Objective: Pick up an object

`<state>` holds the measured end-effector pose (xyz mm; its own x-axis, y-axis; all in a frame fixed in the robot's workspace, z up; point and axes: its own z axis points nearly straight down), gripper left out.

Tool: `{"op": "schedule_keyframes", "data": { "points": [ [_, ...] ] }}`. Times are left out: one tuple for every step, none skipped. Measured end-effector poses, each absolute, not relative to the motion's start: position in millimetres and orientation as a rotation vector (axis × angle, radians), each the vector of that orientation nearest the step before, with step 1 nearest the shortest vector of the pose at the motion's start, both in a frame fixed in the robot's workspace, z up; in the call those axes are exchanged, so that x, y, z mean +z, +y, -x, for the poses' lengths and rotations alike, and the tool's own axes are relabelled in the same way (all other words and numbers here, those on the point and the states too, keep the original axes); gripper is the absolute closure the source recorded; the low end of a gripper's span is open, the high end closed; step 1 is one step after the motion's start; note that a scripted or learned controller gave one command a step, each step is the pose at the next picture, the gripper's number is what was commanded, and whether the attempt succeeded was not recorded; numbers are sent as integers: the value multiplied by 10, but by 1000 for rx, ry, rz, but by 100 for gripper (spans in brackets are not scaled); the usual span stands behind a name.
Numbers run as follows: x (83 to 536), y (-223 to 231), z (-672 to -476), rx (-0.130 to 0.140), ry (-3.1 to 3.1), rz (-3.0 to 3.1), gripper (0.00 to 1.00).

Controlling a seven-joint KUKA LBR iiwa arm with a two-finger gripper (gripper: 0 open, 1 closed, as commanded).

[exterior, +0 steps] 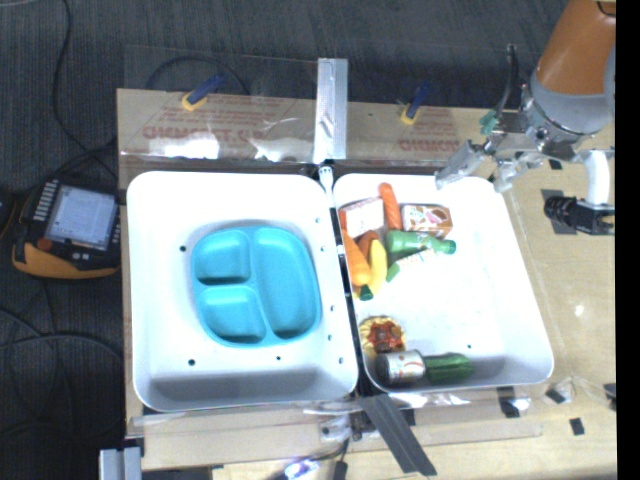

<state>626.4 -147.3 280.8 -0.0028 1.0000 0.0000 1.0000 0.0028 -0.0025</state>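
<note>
Dark grey carpet surrounds the bench (580, 298), with black cables trailing across it and a handheld control pendant (70, 226) lying off the bench's left edge; two shallow white bins sit side by side on the bench top; the left bin (160, 358) carries a blue divided plate (255, 283) near its middle, three compartments showing; the right bin (500, 308) has its contents packed along its left wall; up at the far end there's an orange carrot (386, 196), a small carton (362, 215) and a brown packet (425, 218), close together; just below them a green bottle (420, 244) lies on its side, touching a yellow piece (378, 261) and a second orange piece (356, 260); down at the bin's near left corner a metal can (400, 368) lies on its side, a green cucumber (448, 368) just beside it, and a reddish, speckled item (381, 333) right above the can; now the arm, orange band and all, comes in at the bench's far right corner; the gripper (483, 168) hangs over the far right rim of the right bin, its fingers (455, 169) spread wide with nothing between them, well apart from the cluster of objects; two clamps (203, 91) pin a clear sheet along the bench's far edge.
</note>
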Motion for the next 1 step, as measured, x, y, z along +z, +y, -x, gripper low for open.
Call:
{"op": "schedule_keyframes", "data": {
  "points": [
    [1226,-1356,-6660,-14,-2076,2381,0]
  ]
}}
